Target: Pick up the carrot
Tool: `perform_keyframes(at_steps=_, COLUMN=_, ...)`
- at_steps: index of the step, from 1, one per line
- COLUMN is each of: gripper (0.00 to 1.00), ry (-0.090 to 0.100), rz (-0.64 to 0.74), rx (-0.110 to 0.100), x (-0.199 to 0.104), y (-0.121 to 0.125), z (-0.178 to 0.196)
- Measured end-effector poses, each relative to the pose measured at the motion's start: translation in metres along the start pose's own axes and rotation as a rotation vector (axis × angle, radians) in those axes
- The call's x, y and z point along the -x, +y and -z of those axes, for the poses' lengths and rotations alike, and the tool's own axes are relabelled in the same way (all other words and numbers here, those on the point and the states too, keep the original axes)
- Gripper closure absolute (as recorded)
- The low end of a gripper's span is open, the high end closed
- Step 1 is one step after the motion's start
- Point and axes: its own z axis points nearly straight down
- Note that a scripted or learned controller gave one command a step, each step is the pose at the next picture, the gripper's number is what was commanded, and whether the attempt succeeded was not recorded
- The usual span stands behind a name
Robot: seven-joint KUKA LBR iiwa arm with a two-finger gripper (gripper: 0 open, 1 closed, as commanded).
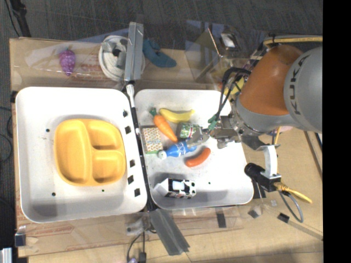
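Hand right of carrot

Left bin: holds a yellow divided plate
Right bin: banana, green can, blue bottle, red sausage, patterned packet, black-and-white toy cow
Bench behind the bins: purple grapes, white coil, blue object

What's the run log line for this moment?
carrot: in right bin, beside banana | end effector: over the bin, right of carrot | pick: not done
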Motion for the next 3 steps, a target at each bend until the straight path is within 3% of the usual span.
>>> perform_keyframes(at_steps=1, gripper=0.00, ry=-0.005, rz=0.180, rx=0.020, x=-0.022, y=0.101, z=-0.102)
perform_keyframes(at_steps=2, gripper=0.00, ry=-0.005, rz=0.036, rx=0.020, x=-0.025, y=0.110, z=-0.128)
perform_keyframes(at_steps=3, gripper=1.00, ry=-0.002, rz=0.040, rx=0.019, x=-0.027, y=0.111, z=-0.116)
